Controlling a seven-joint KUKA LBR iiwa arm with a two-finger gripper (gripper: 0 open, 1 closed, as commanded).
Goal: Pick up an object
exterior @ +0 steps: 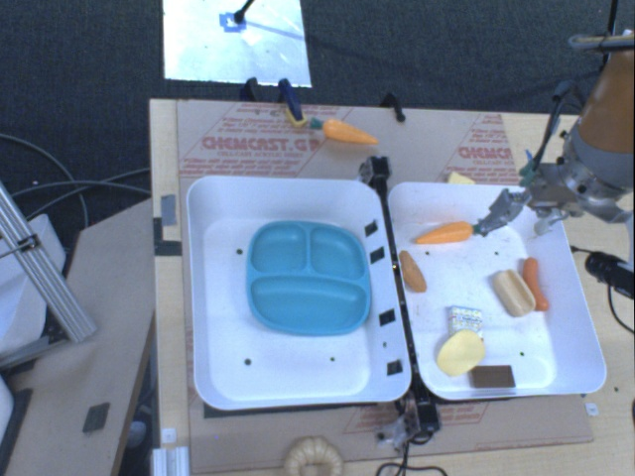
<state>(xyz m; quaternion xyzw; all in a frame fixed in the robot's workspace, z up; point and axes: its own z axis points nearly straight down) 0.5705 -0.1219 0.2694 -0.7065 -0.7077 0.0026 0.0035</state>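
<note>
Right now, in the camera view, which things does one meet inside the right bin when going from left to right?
Brown sausage-shaped piece → orange carrot → yellow round piece → hot dog bun → red sausage.

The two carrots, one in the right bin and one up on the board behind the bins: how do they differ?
The carrot in the right bin lies inside the white tray beside the gripper; the carrot on the board lies outside both bins. The bin carrot points left with its green end toward the gripper; the board carrot points right, its green end on the left. Both are orange toy carrots, lying flat.
</note>
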